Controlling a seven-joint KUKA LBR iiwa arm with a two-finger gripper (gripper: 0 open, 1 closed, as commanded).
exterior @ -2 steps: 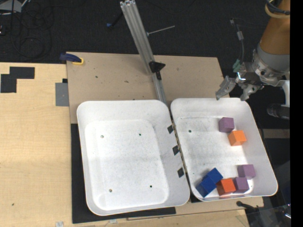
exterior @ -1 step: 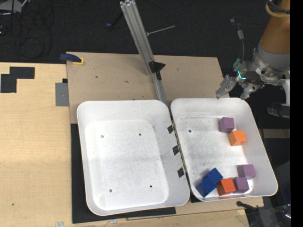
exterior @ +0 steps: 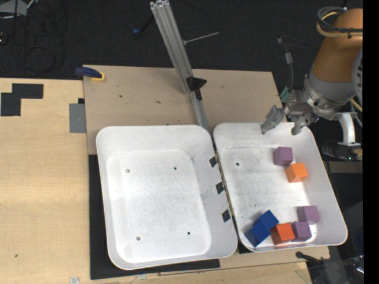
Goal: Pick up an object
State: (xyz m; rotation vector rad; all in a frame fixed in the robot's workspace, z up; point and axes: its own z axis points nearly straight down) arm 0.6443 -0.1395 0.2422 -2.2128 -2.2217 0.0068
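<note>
Closest to me, in the near corner of the right bin (exterior: 334,215), sits a small huddle of blocks: a blue block (exterior: 262,227) lying askew, an orange block (exterior: 283,233) touching it, and two purple blocks (exterior: 305,222) crowding in beside that. Farther up the same bin, a purple cube (exterior: 283,155) and an orange cube (exterior: 297,171) stand just beside each other, corner to corner, well apart from the huddle. The left bin (exterior: 112,152) lies alongside on the worktop (exterior: 136,99).

The pincer (exterior: 285,120) hangs over the right bin's far rim, its fingers spread apart with nothing between them, near the purple cube.

These cubes look like small, light, rigid pieces with flat, matte faces, probably foam or wood, so no fragility to worry about. I'd judge the purple cube the easiest catch: squeeze two opposite flat sides, keeping clear of the orange neighbour at its corner.
</note>
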